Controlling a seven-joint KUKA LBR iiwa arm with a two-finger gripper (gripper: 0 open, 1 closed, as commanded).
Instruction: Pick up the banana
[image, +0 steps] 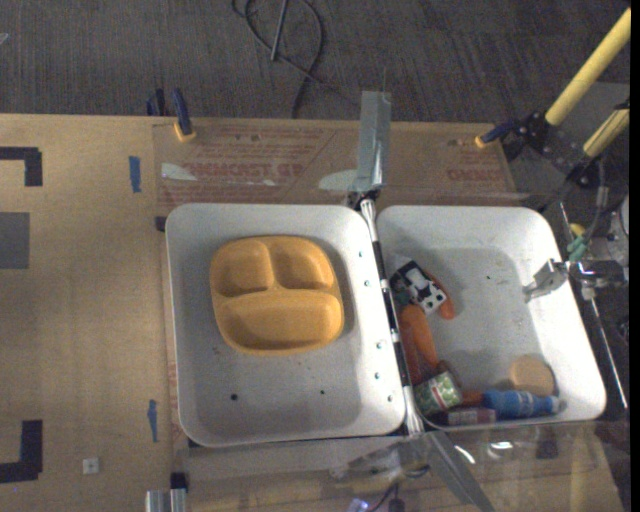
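Observation:
My gripper (550, 279) hangs at the right rim of the right bin (480, 225), a small grey metal shape over the white wall. Objects lie along this bin's left and front sides. A black-and-white item (420, 285) lies by the divider with a small orange piece (446, 308) beside it. Below them lies a long orange carrot-like item (420, 342). At the front are a green can (438, 390), a blue bottle (520, 403) on its side and a round tan item (531, 375). All of these are well left of or below the gripper.
The left bin (190, 330) holds a yellow-orange divided plate (277, 294) in its upper half. A grey metal strip (372, 140) stands behind the divider. Yellow poles (592, 62) and clamps are at the top right, with cables along the right edge.

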